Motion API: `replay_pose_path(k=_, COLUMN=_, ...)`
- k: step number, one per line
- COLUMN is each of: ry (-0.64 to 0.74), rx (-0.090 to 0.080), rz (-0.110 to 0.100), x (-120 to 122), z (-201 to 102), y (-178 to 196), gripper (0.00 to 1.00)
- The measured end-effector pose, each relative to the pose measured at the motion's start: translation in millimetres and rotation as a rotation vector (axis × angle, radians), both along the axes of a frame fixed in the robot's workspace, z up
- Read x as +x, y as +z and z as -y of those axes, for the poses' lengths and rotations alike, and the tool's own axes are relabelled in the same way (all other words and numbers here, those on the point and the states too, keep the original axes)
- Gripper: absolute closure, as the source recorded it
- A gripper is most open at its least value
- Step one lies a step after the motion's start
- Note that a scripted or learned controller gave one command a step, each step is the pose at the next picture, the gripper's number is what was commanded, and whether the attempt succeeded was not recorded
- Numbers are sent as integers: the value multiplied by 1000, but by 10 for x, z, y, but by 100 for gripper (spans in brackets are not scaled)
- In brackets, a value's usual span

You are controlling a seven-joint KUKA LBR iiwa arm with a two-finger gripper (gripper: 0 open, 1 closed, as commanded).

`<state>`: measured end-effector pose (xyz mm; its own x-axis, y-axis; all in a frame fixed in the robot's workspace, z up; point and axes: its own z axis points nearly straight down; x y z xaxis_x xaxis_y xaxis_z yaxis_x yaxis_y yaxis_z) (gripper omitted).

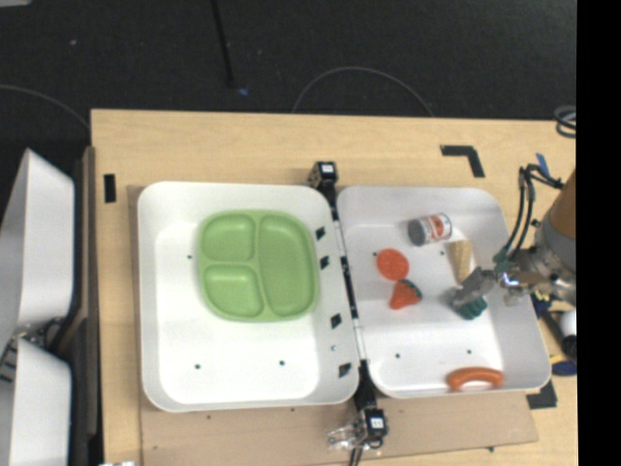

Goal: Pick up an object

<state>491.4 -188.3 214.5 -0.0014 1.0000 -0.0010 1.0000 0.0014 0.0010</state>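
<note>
The right bin (427, 367) holds several small objects. A grey can with a red and white label (430, 229) lies on its side near the back. A round orange-red piece (391, 262) and a red strawberry-like piece (405, 296) sit near the middle. A tan piece (460, 256) lies to their right. My gripper (474, 293) reaches in from the right edge, low over the bin's right side. A small dark teal object (472, 308) sits right at its tip, touching or just below it. An orange ring (474, 380) rests against the front wall.
The left bin (165, 357) carries a green divided plate (259, 264). Black clips run along the seam between the bins (342, 289). Cables hang by the arm (529, 202) at the right, and white boxes stand off the bench at far left.
</note>
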Motion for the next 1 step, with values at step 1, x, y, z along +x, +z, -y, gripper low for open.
replay_pose_path(k=1, ry=-2, rx=1, rz=-4, x=-2, z=5, y=-632, gripper=0)
